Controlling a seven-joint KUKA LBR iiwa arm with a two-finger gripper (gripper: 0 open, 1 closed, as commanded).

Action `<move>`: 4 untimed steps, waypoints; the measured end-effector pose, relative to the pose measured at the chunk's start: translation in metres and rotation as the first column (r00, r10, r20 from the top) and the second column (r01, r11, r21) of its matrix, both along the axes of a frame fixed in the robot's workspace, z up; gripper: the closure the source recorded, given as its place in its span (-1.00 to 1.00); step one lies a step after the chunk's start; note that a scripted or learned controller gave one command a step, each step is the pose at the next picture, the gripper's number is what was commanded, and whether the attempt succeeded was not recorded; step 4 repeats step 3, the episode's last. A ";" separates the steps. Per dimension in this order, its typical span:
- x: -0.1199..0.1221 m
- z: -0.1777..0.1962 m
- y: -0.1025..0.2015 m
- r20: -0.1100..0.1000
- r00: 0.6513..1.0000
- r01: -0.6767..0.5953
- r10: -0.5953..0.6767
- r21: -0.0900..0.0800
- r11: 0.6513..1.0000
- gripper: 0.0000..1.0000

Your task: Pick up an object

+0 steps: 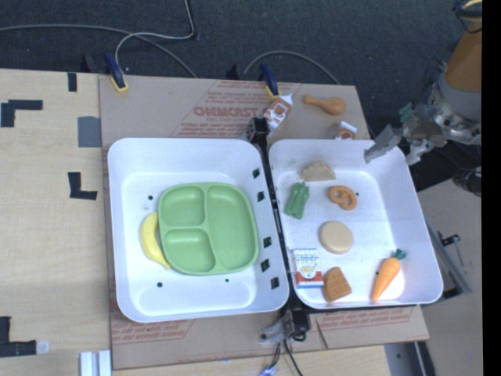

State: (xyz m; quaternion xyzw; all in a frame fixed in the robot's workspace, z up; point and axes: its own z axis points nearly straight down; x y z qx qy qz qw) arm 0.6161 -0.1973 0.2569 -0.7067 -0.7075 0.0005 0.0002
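The right bin holds several toy foods: a tan wedge, a green vegetable, a brown pretzel, a round beige cookie, a small carton, a brown bread slice and an orange carrot. My gripper hangs over that bin's far right corner, above the rim. Its two grey fingers stand apart, open, with nothing between them. The pretzel is the nearest item, a short way down and to the left.
The left bin carries a green divided plate with a yellow banana against its left side. Behind the bins on the cardboard lie a small carton, a tan drumstick and a small orange piece.
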 end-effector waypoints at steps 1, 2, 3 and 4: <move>-0.050 -0.091 0.026 -0.002 1.000 0.001 -0.001 0.001 1.000 -1.00; -0.066 -0.170 0.057 0.003 1.000 0.000 0.000 0.000 1.000 -1.00; -0.065 -0.160 0.056 0.004 1.000 0.001 -0.001 -0.002 1.000 1.00; -0.065 -0.160 0.056 0.004 1.000 0.001 -0.001 -0.002 1.000 1.00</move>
